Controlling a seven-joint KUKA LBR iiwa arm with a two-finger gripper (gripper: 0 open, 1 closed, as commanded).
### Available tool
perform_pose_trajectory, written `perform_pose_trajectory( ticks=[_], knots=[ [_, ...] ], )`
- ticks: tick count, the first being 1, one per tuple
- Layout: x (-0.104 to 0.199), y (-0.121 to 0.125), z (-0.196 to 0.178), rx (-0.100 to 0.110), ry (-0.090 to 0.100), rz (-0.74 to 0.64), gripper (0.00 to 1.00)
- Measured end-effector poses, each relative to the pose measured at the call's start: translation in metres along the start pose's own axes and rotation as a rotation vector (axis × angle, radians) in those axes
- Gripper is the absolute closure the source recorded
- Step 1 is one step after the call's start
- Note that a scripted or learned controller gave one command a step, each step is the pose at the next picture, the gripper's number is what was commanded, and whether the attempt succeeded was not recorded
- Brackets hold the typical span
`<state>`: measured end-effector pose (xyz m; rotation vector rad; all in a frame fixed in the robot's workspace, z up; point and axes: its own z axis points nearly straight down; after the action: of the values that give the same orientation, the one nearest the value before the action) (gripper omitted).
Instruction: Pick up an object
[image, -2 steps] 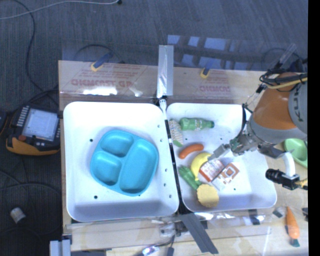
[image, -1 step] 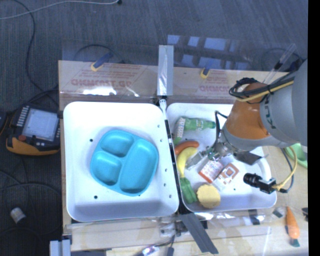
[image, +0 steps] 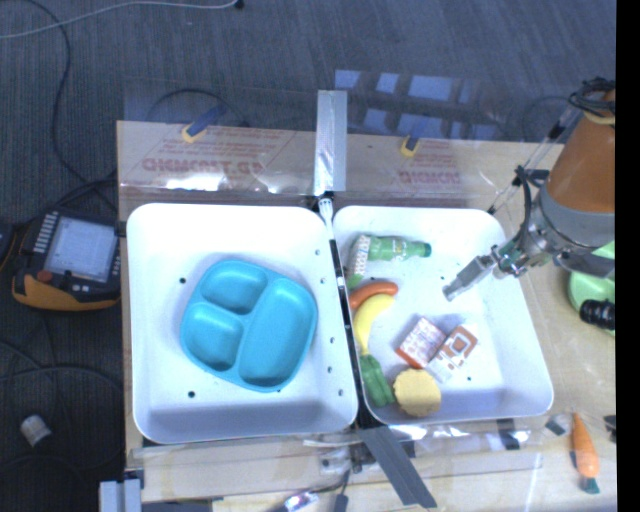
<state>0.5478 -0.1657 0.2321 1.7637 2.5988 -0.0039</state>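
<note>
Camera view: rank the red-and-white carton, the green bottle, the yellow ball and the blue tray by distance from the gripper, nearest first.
Measured from the gripper, over the right bin:
1. Red-and-white carton, just below and left of it in the right bin.
2. Green bottle, up-left, at the right bin's back.
3. Yellow ball, at the right bin's front edge.
4. Blue tray, in the left bin.

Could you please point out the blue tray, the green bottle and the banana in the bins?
blue tray (image: 250, 325): camera view, on its large compartment.
green bottle (image: 392, 248): camera view, on the middle of its body.
banana (image: 368, 318): camera view, on its yellow middle.
</note>
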Motion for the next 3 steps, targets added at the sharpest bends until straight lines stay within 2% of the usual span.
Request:
perform_pose_trajectory(
  ticks=[1,2,3],
  knots=[
    [0.030,-0.021,0.086,0.001,0.004,-0.042,0.00],
    [0.055,-0.006,0.143,-0.007,-0.004,0.036,0.00],
    [0.050,0.045,0.143,-0.009,-0.004,0.253,0.00]
  ],
)
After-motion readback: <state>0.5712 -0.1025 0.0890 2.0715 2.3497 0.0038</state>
